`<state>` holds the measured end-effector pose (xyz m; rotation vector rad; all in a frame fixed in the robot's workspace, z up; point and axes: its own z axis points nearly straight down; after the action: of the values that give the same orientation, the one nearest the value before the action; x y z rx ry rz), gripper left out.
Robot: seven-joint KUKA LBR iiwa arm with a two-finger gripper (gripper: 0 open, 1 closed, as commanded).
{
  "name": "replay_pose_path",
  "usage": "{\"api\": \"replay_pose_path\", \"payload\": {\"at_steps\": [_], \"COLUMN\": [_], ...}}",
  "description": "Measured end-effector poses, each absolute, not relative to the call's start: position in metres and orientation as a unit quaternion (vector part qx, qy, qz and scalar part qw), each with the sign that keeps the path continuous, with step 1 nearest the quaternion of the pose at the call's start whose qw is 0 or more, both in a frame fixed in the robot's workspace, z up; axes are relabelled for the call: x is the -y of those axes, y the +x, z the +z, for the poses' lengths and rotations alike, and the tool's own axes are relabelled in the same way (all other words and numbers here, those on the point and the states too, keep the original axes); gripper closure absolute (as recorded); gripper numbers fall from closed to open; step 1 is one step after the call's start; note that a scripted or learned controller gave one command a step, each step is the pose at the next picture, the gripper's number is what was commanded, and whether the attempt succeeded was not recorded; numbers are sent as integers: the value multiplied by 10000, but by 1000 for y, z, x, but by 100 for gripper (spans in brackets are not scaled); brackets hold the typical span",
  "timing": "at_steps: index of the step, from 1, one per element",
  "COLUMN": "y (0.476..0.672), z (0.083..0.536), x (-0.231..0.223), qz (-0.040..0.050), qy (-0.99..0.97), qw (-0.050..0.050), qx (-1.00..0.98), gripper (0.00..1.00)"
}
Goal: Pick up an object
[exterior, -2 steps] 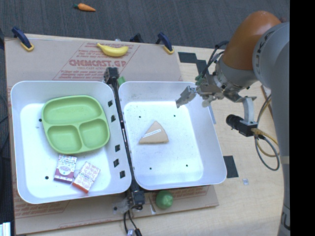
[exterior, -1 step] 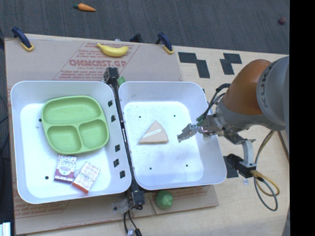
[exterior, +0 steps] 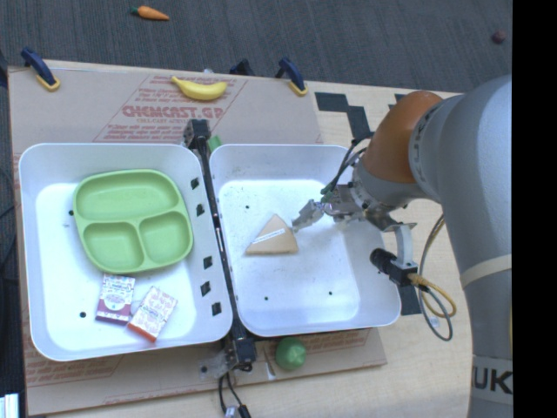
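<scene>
Gripper (exterior: 306, 216), finger state indiscernible, is poised beside the wedge (exterior: 272, 236) mid right bin (exterior: 374, 307); it should be centred over the wedge before closing.

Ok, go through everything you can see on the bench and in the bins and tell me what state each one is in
gripper: low in the right bin, beside the wedge, holding nothing
wedge: lying flat in the right bin
green divided plate: upright in the left bin, compartments bare
two small packets: lying flat, side by side, below the plate
banana: lying on the cardboard behind the bins
green ball: resting on the bench in front of the right bin
</scene>
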<state>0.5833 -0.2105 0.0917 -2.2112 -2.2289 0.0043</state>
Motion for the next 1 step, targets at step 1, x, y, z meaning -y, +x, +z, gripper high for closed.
{"api": "replay_pose_path", "payload": {"at_steps": [1], "y": [641], "z": [92], "x": [210], "qz": [-3], "qy": [-7054], "qw": [6], "qx": [7088], "gripper": [0]}}
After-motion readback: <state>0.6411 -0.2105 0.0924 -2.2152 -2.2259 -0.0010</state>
